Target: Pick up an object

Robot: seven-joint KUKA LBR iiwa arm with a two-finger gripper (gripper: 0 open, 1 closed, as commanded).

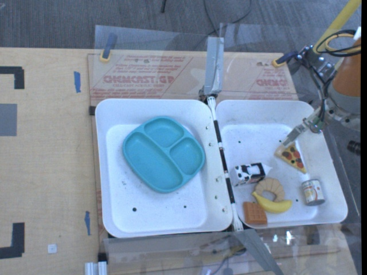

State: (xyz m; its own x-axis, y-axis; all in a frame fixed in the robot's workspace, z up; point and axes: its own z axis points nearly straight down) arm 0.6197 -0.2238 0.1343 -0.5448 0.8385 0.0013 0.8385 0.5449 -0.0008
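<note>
Here the pizza slice toy [291,156] lies flat in the right bin [338,211], near its far right side, long axis slanting from upper left to lower right. The gripper [299,130] hovers just above its upper end, so the slice sits down and slightly left of the tip. Whether the gripper is spread or clenched I cannot tell; nothing visibly sits in it
</note>
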